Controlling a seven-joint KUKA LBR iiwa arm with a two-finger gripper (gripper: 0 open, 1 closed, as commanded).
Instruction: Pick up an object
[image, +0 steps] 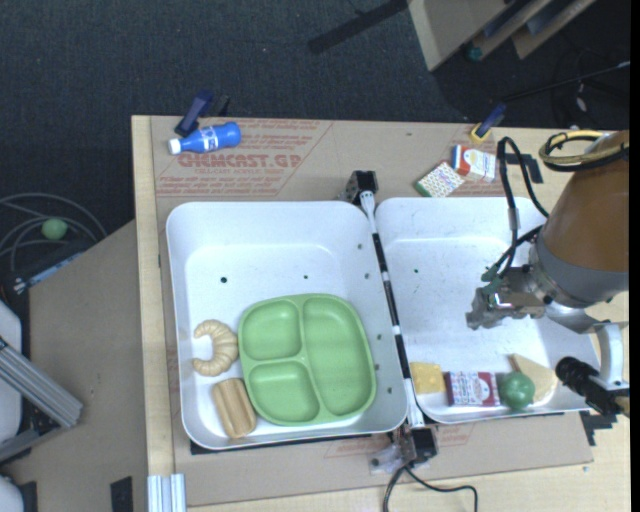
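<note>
Two white bins sit below me. In the left bin (190, 250) lie a croissant (214, 347), a bread stick (233, 407) and a green divided plate (303, 358). In the right bin (440, 250), a cheese block (428, 378), red packet (472, 389) and green ball (517, 390) line the near wall. My gripper (488, 308) hovers above them; whether my jaws are apart I cannot tell.

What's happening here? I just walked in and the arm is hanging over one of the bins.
The arm's tool hangs over the right bin, with nothing visibly held. The items there lie along the near edge: a yellow block, a red and white packet and a green ball. The left bin holds a green divided plate, a croissant and a bread piece. No pick has been made yet.
</note>
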